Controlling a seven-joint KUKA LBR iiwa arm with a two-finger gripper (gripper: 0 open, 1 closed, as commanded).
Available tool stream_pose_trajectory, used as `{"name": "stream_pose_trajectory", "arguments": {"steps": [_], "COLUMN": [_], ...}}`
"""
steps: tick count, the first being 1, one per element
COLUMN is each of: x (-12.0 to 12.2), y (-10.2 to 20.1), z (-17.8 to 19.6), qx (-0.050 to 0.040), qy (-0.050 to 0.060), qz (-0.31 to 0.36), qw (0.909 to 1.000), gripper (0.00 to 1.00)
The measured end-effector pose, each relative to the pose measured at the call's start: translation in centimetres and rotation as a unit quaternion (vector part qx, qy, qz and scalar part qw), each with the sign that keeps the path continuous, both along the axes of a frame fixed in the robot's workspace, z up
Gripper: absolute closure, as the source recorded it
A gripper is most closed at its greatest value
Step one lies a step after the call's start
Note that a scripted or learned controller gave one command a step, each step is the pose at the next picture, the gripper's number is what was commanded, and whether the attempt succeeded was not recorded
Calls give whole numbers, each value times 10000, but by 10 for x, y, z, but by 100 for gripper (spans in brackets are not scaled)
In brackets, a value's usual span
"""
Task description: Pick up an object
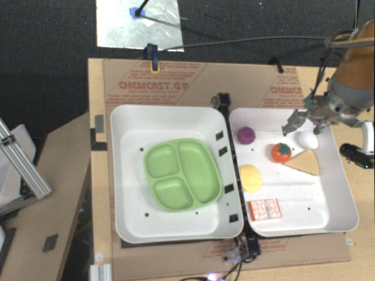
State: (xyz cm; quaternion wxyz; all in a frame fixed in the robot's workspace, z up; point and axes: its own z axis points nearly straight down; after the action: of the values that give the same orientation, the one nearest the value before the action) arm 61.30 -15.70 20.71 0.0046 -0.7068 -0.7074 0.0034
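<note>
You've got two bins here: the left bin carries a green tray, and the right bin has all the small stuff. The arm comes in over the right bin's far right corner, and the gripper hangs spread open with nothing between its fingers. The egg sits just below and a touch right of the tips, nearly touching, so it's the closest grab. The tomato is just left of the egg, leaning on a tan wedge. Farther left you've got a purple ball, then a lemon and a small box toward the near side.
</note>
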Motion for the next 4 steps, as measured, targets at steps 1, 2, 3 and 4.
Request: {"name": "stream_pose_trajectory", "arguments": {"steps": [1, 2, 3, 4], "x": [3, 9, 9, 10], "y": [0, 0, -4, -4], "z": [8, -34, -94, -122], "qx": [-9, -13, -11, -12], "qy": [-65, -61, -59, -66], "qz": [13, 14, 5, 6], "qw": [10000, 10000, 10000, 10000], "gripper": [0, 0, 0, 0]}}
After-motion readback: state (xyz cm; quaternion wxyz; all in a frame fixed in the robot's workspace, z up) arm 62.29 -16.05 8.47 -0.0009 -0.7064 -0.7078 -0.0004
